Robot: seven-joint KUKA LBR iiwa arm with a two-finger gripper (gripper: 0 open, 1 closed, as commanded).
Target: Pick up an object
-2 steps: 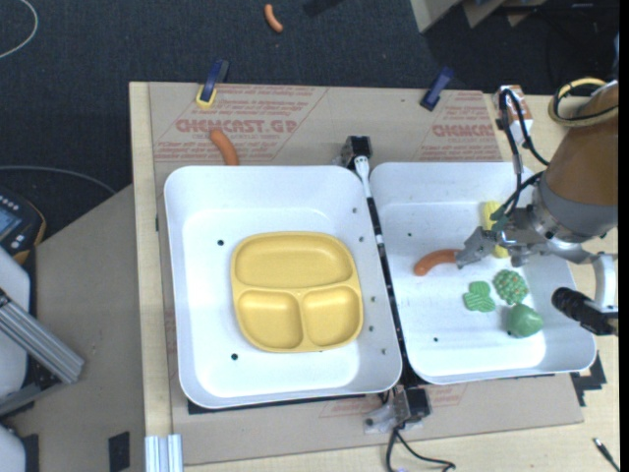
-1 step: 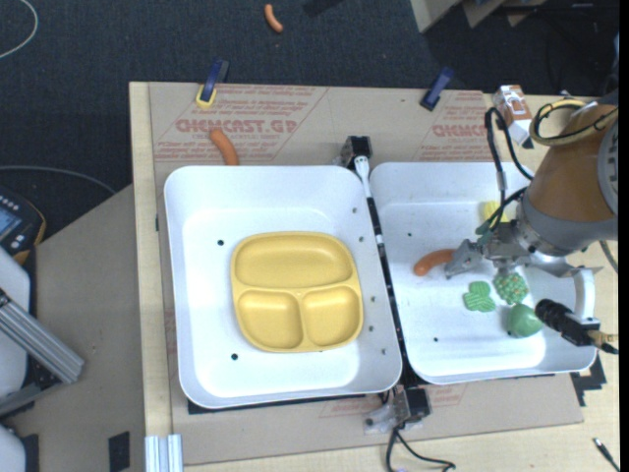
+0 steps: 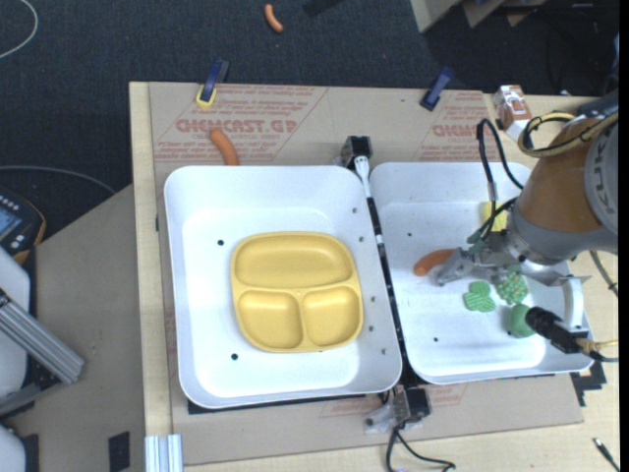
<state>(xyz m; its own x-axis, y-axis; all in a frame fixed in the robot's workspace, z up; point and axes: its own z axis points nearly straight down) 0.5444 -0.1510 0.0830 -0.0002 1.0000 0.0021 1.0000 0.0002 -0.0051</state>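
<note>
In the right bin (image 3: 432, 352) lie an orange carrot-shaped piece (image 3: 429, 262), a green leafy toy (image 3: 480, 298), a patterned green piece (image 3: 511, 286) and a round green piece (image 3: 518, 320). A small yellow item (image 3: 487, 211) shows near the arm. My gripper (image 3: 458, 266) reaches in from the right, low over the bin, its grey fingers (image 3: 449, 272) right beside the carrot piece's right end. Whether the carrot piece sits between them is unclear.
The left bin (image 3: 197, 264) holds a yellow three-compartment plate (image 3: 295, 288). An orange sausage-like toy (image 3: 225, 147) lies on the cardboard behind the left bin. Black cables (image 3: 488, 160) loop over the right bin's far side. Clamps sit along the bench's back edge.
</note>
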